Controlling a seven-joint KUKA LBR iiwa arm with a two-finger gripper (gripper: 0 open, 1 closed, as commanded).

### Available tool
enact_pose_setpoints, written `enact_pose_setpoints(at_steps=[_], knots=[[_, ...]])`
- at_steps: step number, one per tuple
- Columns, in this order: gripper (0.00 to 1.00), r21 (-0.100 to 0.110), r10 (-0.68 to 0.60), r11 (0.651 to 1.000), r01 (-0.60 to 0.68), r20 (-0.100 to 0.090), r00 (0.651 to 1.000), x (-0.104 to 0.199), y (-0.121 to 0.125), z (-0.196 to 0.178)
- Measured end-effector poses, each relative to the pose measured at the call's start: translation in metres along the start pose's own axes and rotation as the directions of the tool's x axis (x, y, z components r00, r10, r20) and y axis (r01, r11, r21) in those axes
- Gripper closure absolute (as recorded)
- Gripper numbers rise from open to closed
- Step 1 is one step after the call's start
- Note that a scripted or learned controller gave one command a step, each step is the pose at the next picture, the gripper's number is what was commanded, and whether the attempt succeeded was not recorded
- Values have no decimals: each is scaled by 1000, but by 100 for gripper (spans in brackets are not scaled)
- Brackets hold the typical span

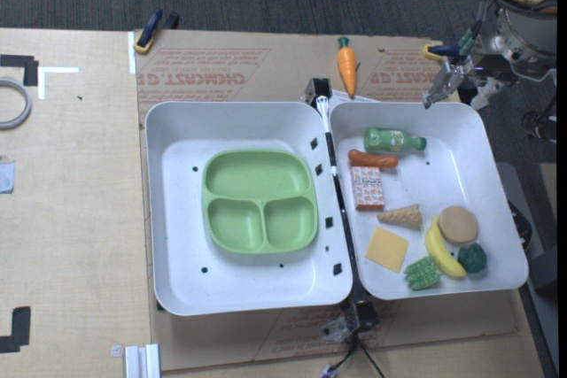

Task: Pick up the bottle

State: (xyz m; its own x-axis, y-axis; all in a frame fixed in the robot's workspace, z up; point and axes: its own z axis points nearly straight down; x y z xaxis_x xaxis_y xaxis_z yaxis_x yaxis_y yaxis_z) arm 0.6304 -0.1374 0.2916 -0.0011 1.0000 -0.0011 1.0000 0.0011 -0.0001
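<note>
Worktop [71,217], pale wood, is carrying a sheet of printed cardboard [230,71] with two white bins sitting side by side on it.

Left bin [168,217] is holding one green divided plate [261,201] with three compartments, lying flat near the middle.

Right bin [496,190] is holding the clutter, nine items counted. The bottle [393,140], green with a pale label, is lying on its side near the far edge of this bin, cap end pointing right. A toy sausage [373,159], orange-red, is lying just beside it on the near side, seemingly touching. Below that a small red and white packet [368,188] is lying flat. Further toward the near edge: one ice cream cone [400,215], one yellow cheese slice [387,249], one banana [440,250], one brown round bun [458,226] partly over the banana, one dark green lump [472,258], one bright green ridged vegetable [423,272].

Arm [523,22] is reaching in at the upper right, outside the far right corner of the right bin. The claw [440,91] is hanging over the bin's far rim, well apart from the bottle, with nothing between its fingers; can't tell whether they are spread or closed.

Outside the bins: one toy carrot [345,66] is lying on the cardboard behind the gap between them, one blue and yellow clip-like thing [149,30] is sitting at the cardboard's far left corner.
</note>
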Motion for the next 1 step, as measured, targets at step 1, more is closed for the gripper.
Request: enact_pose_setpoints(at_steps=[1], knots=[[100, 0, -2, 1000, 2, 1, 1000, 0, 0, -10]])
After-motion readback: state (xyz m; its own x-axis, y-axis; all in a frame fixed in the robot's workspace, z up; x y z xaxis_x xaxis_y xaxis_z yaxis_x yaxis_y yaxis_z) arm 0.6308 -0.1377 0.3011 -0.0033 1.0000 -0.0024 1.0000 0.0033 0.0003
